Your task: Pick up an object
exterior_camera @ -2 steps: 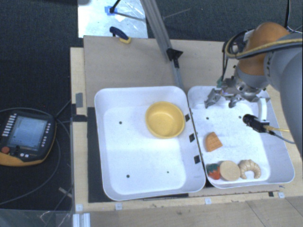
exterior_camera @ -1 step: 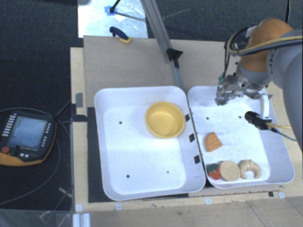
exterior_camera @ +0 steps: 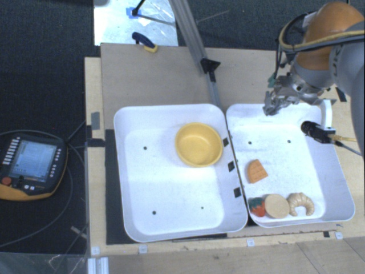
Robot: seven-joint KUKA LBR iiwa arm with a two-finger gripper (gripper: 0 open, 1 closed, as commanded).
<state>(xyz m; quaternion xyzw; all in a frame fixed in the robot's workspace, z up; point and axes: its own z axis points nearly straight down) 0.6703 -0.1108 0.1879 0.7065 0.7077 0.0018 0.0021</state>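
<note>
My gripper (exterior_camera: 272, 107) hangs over the far edge of the right bin (exterior_camera: 325, 170), near its top left corner, with nothing seen between its fingers. An orange wedge (exterior_camera: 256, 171) lies in the middle of that bin. Along the bin's near edge sit a red and green piece (exterior_camera: 257, 206), a tan round disc (exterior_camera: 276, 206) and a croissant (exterior_camera: 301, 204) in a row. A yellow bowl (exterior_camera: 198, 144) stands upright in the left bin (exterior_camera: 148, 176), toward its far right part.
A teach pendant (exterior_camera: 28, 165) lies on the floor at the left. A grey pole (exterior_camera: 191, 33) slants across the bench behind the bins. A black fitting (exterior_camera: 313, 131) sticks out over the right bin's right side.
</note>
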